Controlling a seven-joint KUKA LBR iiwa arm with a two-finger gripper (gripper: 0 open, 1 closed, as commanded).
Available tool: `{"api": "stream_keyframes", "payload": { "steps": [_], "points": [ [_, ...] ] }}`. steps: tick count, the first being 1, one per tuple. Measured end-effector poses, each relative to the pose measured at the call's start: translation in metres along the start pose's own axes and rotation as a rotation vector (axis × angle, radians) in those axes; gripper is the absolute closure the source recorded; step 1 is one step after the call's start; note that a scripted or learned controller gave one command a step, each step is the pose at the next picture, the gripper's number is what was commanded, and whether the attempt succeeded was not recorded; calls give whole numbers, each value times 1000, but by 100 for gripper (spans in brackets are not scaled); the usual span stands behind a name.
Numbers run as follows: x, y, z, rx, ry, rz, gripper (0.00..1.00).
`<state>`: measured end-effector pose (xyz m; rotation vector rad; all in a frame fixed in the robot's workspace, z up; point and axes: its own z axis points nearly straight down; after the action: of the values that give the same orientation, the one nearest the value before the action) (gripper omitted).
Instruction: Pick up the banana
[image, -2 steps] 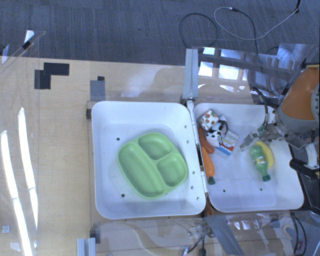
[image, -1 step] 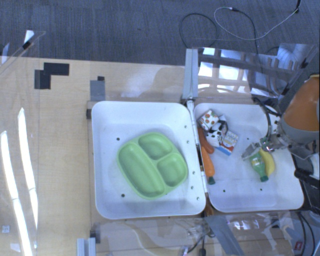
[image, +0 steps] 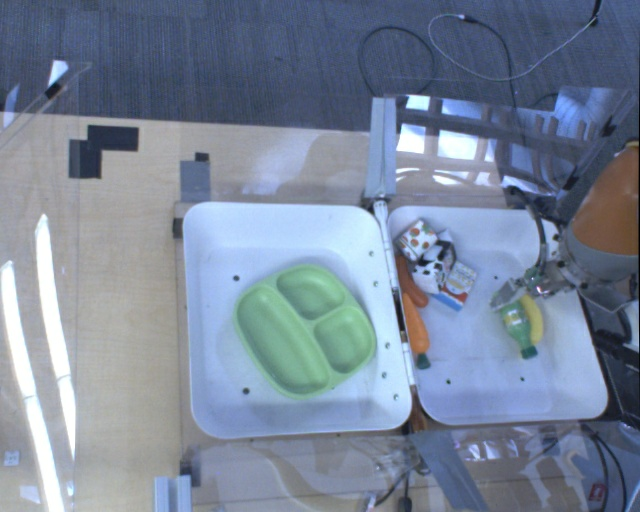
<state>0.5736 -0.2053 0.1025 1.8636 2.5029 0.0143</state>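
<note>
The banana (image: 537, 318) lies in the right bin (image: 480, 385), toward its right side, touching a small green bottle-like object (image: 519, 330) that sits against its left flank. The gripper (image: 522, 290) hovers just above and to the left of the fruit's upper end; whether it is apart or together I cannot tell, since the metal parts blur into one pale shape from this slanted angle. Nothing shows the banana held. To do this step well, the arm probably needs to centre over the banana's curved body and close across its narrow width (not along its length), while coming in on the side away from the green object so that it is not caught as well. Crowding looks like the main risk here: the two items are pressed close, and a grasp placed slightly left would likely take the wrong one. The banana is yellow, smooth and gently arced, likely a firm toy. Along the bin's left wall lie an orange carrot (image: 413, 312), slim and tapered, a spotted white mug (image: 419, 240) and a small flat carton (image: 458, 284). The left bin (image: 215, 250) holds a matte green divided plate (image: 304, 329) with three rounded compartments.
</note>
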Motion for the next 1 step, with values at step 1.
{"api": "stream_keyframes", "payload": {
  "steps": [1],
  "points": [
    [1,59,-128,10,5,-5,100]
  ]
}}
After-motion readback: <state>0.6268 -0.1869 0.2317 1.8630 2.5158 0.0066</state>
